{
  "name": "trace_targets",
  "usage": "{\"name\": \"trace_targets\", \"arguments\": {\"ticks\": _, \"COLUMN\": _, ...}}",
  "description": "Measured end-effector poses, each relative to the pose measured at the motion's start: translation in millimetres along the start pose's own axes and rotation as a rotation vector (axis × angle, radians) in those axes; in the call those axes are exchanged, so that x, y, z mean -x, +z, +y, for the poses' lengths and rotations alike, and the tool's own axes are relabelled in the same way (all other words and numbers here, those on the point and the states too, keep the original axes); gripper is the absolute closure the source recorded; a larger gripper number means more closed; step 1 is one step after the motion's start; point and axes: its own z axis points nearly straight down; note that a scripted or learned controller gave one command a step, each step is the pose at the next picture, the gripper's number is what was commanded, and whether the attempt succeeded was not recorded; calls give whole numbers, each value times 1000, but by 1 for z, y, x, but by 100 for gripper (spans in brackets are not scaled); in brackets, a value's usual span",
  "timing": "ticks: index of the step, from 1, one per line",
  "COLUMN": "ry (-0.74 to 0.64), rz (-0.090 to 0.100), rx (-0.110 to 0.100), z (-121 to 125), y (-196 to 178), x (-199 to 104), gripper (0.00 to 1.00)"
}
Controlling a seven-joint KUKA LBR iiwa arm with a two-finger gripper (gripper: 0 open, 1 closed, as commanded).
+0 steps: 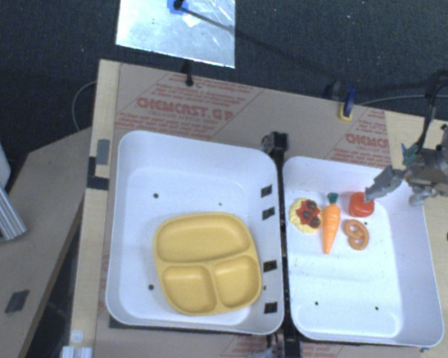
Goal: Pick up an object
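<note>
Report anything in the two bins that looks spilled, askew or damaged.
Nothing stands out. The yellow divided tray lies flat in the left bin, slightly turned. In the right bin the carrot, pretzel, pasta plate and red piece sit clustered, intact.

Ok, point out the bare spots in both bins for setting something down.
Right bin: bare floor below the carrot; crowded near the pretzel and claw. Left bin: bare strip above the yellow tray.

bins (210,160): plain white
tray (207,262): yellow
carrot (329,228): orange, green top
round piece (361,205): red-orange
pretzel (357,234): orange-brown
small plate (306,214): pale yellow, red and dark bits
worktop (193,103): tan, red lettering
</note>
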Motion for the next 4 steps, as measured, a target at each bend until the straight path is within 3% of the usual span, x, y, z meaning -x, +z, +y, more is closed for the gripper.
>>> {"name": "trace_targets", "arguments": {"ticks": 1, "ry": -2, "rz": -2, "rx": 10, "z": 2, "y": -6, "x": 0, "gripper": 0}}
{"name": "trace_targets", "arguments": {"ticks": 3, "ry": 0, "rz": -1, "rx": 6, "z": -3, "y": 115, "x": -5, "gripper": 0}}
{"name": "trace_targets", "arguments": {"ticks": 4, "ry": 0, "rz": -1, "rx": 6, "z": -6, "y": 157, "x": -6, "gripper": 0}}
